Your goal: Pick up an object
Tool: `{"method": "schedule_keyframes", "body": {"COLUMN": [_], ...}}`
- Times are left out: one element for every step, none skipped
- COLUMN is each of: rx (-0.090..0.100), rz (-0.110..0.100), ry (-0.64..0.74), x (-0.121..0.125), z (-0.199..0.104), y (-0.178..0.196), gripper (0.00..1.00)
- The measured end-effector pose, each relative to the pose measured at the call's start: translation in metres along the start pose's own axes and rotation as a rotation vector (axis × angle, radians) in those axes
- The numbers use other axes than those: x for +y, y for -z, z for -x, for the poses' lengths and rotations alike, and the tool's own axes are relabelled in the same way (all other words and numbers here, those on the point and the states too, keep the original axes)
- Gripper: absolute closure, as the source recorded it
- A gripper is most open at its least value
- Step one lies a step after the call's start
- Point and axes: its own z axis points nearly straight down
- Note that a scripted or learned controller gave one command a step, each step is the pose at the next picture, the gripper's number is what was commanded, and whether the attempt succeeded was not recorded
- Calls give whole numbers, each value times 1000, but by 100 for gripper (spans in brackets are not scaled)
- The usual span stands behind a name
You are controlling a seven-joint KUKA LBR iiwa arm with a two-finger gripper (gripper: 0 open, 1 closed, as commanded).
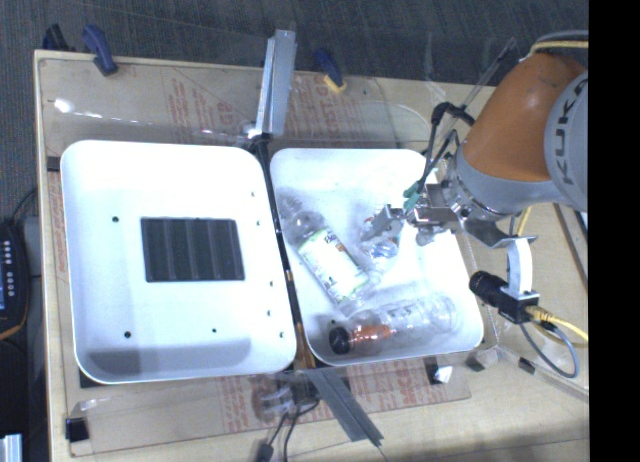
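The right bin [345, 165] holds several clear plastic bottles. One with a white and green label [327, 258] lies diagonally in the middle. Another with a black cap and an orange label [398, 322] lies along the near wall. A small crumpled clear bottle with blue on it [383, 247] sits right of the labelled one. My gripper [385, 220] reaches in from the right and hangs low over the bin, just above the crumpled bottle. I see nothing clearly held in it.
The left bin [100, 190] carries a dark ridged rectangle [192, 248] on its floor. A metal bar [274, 80] rises behind the divide between the bins. Blue clamps [98, 48] grip the bench's far edge. Cables and a black connector [500, 293] hang beside the right bin.
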Motion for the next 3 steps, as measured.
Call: {"method": "schedule_keyframes", "body": {"rx": [-1,6,8], "rz": [-1,-24,-33], "ry": [36,44,45], "x": [49,83,81], "z": [41,53,53], "y": [-126,-156,-148], "gripper": [0,0,100]}}
